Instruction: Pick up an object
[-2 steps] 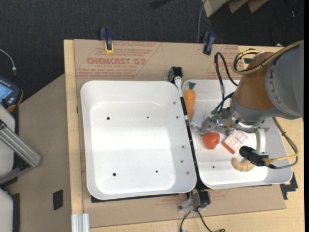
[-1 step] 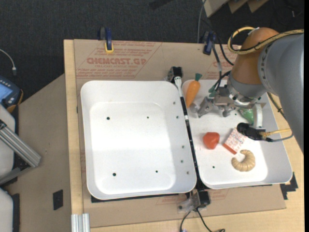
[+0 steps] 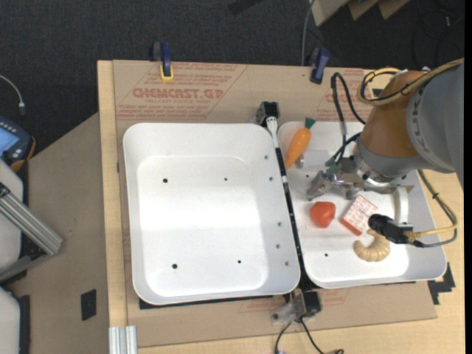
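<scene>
- The bench [image 3: 184,87] is a brown board lying under both bins, with clamps at its far edge and bare margin showing on its left and near sides.
- The arm [image 3: 413,124] reaches in from the right, its grey body and orange band bulking over the right bin's far right corner and hiding that part of it.
- The left bin [image 3: 147,198] is a wide white tray with a plain floor marked by a few dark dots; its right rim touches the right bin's left rim.
- The right bin [image 3: 332,268] holds all the loose things, with bare floor along its near edge and near left corner.
- The claw [image 3: 324,184] hangs low over the middle of the right bin, pointing left toward the shared rim; nothing shows between its fingers, and I cannot tell how far apart they stand.
- A carrot [image 3: 297,146] lies tilted at the far left of the right bin, just beside the shared rim.
- A pink box [image 3: 358,214] lies right of the claw.
- A tan pastry [image 3: 372,251] lies near the front, below the box.
- A red tomato [image 3: 322,214] sits just below the claw, apart from it.
</scene>
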`<act>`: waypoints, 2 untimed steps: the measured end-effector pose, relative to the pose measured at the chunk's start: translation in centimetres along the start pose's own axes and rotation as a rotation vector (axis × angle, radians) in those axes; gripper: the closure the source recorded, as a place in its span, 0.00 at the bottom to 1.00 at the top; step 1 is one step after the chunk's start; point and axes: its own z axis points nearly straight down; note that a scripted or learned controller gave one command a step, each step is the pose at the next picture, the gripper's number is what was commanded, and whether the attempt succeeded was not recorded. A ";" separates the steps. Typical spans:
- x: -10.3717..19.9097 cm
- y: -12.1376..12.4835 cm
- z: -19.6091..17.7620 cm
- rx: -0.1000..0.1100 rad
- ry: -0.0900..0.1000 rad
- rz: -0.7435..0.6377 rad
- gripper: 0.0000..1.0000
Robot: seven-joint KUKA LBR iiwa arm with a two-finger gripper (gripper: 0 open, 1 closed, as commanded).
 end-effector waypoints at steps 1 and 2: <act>0.0 -8.2 -0.3 0.002 0.000 0.001 0.00; -6.0 2.7 -0.2 -0.017 -0.008 -0.003 0.00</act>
